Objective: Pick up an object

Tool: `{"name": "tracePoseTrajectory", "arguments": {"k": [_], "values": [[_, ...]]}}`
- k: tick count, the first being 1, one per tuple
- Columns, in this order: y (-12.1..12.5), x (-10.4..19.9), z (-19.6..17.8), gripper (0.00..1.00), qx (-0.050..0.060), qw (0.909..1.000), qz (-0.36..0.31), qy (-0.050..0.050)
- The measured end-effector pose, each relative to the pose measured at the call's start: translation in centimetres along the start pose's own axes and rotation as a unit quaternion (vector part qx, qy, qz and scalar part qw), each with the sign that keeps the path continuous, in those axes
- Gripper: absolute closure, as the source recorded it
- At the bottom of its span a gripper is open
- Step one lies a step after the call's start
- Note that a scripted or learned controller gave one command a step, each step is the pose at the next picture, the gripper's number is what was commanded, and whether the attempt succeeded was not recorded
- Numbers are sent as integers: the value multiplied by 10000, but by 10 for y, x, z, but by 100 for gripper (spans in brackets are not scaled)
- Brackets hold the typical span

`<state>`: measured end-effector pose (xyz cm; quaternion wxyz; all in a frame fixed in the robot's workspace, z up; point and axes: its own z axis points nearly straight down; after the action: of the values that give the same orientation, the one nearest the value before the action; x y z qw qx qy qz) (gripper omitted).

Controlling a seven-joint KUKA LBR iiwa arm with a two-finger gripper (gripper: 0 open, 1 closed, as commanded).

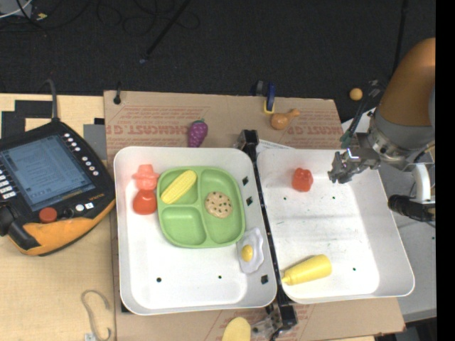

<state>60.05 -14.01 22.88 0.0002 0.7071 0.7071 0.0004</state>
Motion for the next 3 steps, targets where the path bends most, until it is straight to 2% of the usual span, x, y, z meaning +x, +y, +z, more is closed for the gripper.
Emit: {"name": "tracePoseTrajectory", "arguments": {"k": [2, 3], "values": [[-50, 93, 15, 100, 34, 10000, -11, 11], [-71, 146, 1, 100, 25, 10000, -18, 12]]}}
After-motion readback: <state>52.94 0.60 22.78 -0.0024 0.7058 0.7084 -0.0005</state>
